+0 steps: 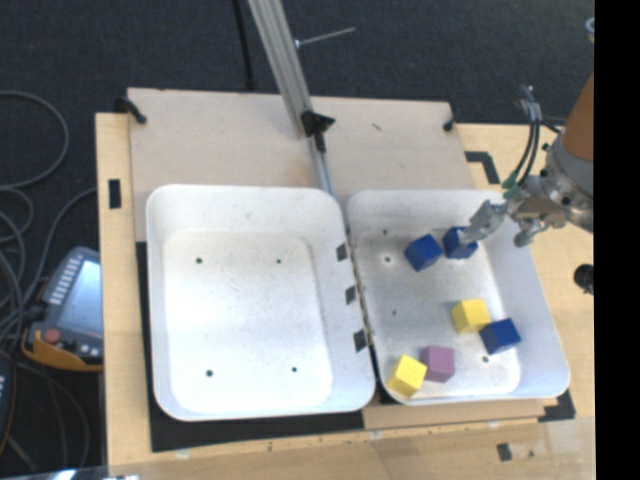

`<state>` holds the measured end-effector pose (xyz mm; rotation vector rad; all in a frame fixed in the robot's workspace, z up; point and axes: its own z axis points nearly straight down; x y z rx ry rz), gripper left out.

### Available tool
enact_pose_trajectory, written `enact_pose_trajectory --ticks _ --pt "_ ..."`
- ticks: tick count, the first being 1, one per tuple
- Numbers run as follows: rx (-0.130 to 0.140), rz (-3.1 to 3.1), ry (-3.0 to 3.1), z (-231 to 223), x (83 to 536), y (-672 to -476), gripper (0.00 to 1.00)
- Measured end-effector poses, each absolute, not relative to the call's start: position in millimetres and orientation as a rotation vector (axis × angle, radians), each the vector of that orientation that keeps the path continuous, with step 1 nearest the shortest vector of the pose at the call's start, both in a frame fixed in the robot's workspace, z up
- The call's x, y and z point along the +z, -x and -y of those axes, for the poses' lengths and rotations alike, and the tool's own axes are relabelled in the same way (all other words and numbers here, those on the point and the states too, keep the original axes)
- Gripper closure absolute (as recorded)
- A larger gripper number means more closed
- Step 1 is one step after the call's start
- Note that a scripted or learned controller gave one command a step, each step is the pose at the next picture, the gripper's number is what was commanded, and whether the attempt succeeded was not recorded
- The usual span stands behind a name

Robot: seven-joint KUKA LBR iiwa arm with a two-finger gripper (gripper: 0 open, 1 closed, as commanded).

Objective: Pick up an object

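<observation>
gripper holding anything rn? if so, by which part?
Cannot tell. The gripper sits at a blue block in the right bin, but no grasp is visible.

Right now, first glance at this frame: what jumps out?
The coloured blocks in the right bin: two blue blocks near its top, one beside another, then a yellow block and a blue one lower right, and a yellow block with a purple block at the bottom edge. The gripper reaches in from the right, right at the upper blue block.
</observation>
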<state>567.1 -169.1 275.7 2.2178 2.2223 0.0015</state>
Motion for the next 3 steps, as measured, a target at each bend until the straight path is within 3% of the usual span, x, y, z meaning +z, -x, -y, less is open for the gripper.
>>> enact_pose_trajectory --ticks 1,2,3 --pt "-0.007 -2.222 -2.227 197.2 147.1 -523.3 0.00" --pt "0.007 -2.217 -2.209 205.5 246.7 -559.6 0.00" --pt "-0.006 -2.224 -2.226 199.7 117.0 -532.6 0.00"
